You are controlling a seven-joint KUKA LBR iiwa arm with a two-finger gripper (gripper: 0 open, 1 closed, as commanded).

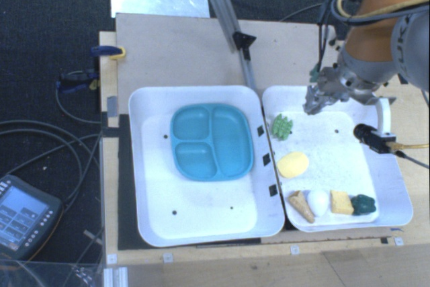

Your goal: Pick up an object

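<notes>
Overhead, the grey arm (376,30) with its orange band reached in from the right and ended at the gripper (314,103), which hung above the far left part of the right bin (336,144). Whether the gripper was set wide or narrow could not be told from this view. The candidates for picking all lay in the right bin. A light green knobbly piece (282,126) sat close to the bin's left wall, near the gripper but apart from it, on the side toward the camera. A yellow oval piece (293,164) lay further toward the near edge, also close to the left wall and apart from the green piece. Along the near edge ran a row of four items: a tan cone (302,206) lying on its side, a white egg shape (318,202) touching or just beside it, a yellow block (341,202) just beside the egg shape, and a dark green piece (363,204) against the block at the right end of the row. The left bin (201,212) held a blue divided plate (211,141), lying flat in its far half and well apart from the gripper. Both bins rested side by side on the pale bench (181,50).
</notes>
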